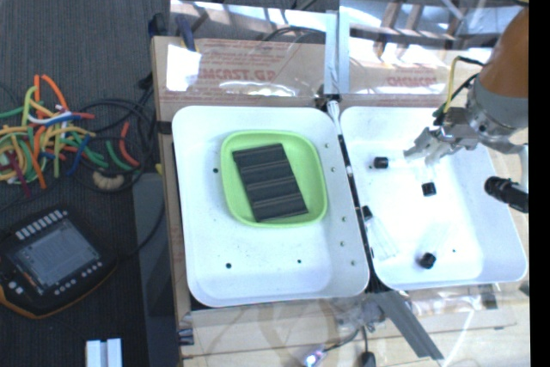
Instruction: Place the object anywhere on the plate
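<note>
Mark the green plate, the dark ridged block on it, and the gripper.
green plate (230, 152): camera view, bare left rim of the plate.
dark ridged block (270, 181): camera view, middle of its top face.
gripper (423, 152): camera view, between its fingertips, over the right bin.

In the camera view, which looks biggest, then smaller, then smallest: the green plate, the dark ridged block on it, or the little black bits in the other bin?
1. Green plate, the largest.
2. Dark ridged block, lying inside the plate's rim.
3. Little black bits, far smaller. They look alike in size, so I won't rank them among themselves.
</note>
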